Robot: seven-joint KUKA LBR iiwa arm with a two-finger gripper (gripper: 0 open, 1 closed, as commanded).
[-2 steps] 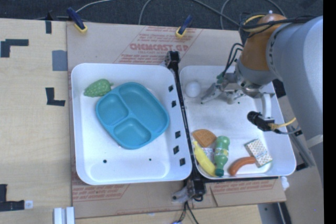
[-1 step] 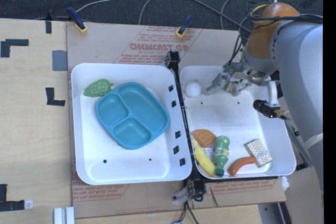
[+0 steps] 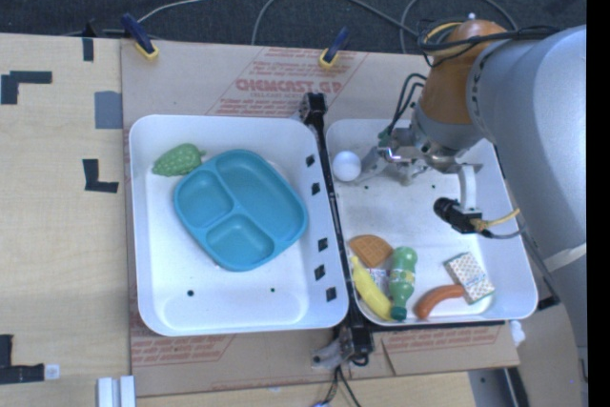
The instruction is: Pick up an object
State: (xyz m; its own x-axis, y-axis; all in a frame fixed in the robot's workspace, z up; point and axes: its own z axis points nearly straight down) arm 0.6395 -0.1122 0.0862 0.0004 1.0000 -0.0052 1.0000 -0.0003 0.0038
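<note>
Pincer (image 3: pixel 393 159) sits low in the right bin (image 3: pixel 496 305), near its far left corner, just beside a small white ball (image 3: pixel 345 166) that rests against the divider wall; nothing visible between the fingers, and I cannot tell whether they're apart or together from this angle. Ball looks like the nearest candidate: probably light, hard and smooth, so it'll likely roll or squirt out if pinched off-centre; best taken straight across its middle, with the wall behind it limiting approach from the left. Other options lie at the near end of that bin: a yellow banana (image 3: pixel 370 292), a green bottle (image 3: pixel 401 279), a round biscuit-like piece (image 3: pixel 371 251), an orange sausage (image 3: pixel 438 299) and a small patterned packet (image 3: pixel 469 275), crowded close, some touching. Left bin (image 3: pixel 229 315) holds a blue divided plate (image 3: pixel 239 208) and a green leafy toy (image 3: pixel 177 159) at its far corner, well apart from the arm
</note>
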